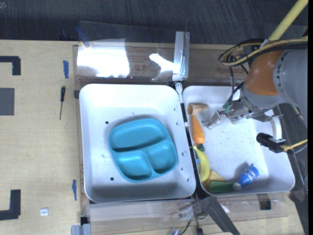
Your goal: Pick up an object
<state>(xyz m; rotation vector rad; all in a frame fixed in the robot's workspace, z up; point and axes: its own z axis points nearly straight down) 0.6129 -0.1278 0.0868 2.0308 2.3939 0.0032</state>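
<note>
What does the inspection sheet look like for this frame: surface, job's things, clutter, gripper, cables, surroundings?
Surface: two white bins side by side, left bin and right bin, on a wooden bench.
Job's things: in the right bin, along its left wall, a carrot, a banana, a green item, a tan block; near the front, a blue bottle-like item.
Clutter: a blue divided tray in the left bin.
Gripper: gripper low over the right bin's back part, nothing seen between the jaws.
Cables: yellow and black loops behind the arm.
Surroundings: a screwdriver and blue tape on the bench; dark floor behind.
</note>
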